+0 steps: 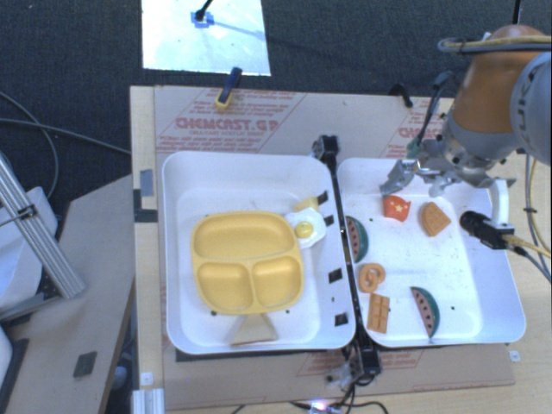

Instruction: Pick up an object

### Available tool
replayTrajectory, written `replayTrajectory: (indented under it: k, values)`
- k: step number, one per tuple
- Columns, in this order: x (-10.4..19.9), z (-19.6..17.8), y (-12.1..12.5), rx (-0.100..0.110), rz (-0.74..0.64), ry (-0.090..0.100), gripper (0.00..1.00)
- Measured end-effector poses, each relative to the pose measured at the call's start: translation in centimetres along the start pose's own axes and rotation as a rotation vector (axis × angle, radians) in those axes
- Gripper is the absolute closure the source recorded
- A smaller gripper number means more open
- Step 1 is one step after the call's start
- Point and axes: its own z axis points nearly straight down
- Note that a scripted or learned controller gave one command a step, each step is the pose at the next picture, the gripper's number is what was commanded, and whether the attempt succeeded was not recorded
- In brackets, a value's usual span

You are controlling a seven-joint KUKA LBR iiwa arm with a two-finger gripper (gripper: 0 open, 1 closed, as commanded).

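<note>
Writing: red letters on the cardboard sheet under the bins read "CHEMCAST", with smaller characters after them too blurred to read; more red lettering shows at the sheet's far right corner, cut off
Tabletop: the tabletop carries two white bins side by side, their inner rims touching
Left bin: the left bin holds a yellow divided tray; a toy fried egg lies at the tray's far right corner; a tan wedge lies at the near wall
Right bin: the right bin holds a red piece, an orange chunk, a pretzel, a cracker and two watermelon slices, one against the left rim, one near the front
Hand: the hand hangs over the right bin's far edge, just above the red piece; fingers spread apart, nothing between them
Open room: bare white floor lies between the orange chunk and the front watermelon slice
</note>
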Motion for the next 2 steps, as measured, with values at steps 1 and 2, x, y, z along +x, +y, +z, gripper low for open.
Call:
replayTrajectory:
  k: [1,2]
  values:
    - [-6.5,11.5,-2.5,0.003,0.008,-0.005,0.0]
    - [-6.1,9.8,-2.0,-0.009,0.001,-0.004,1.0]
